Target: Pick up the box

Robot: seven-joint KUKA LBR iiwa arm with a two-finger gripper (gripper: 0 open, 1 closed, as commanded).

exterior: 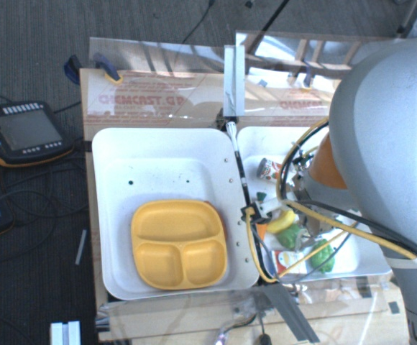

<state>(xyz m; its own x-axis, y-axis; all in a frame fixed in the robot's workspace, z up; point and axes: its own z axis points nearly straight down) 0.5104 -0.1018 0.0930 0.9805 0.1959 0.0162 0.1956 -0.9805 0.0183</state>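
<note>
Dark carpet surrounds the bench (158, 106), with a teach pendant (21, 131) lying at the left. Left bin (122, 157): contains a yellow divided plate (180, 244), resting flat toward the near side. Right bin (255, 139): largely covered by the grey arm (385, 135), orange band visible above the wrist. Small items lie at the bin's near-left part, including a yellow piece (282, 221) and green pieces (322, 259). The box cannot be identified among them. Gripper state: cannot tell, as the arm's bulk and cables obscure it.
</note>
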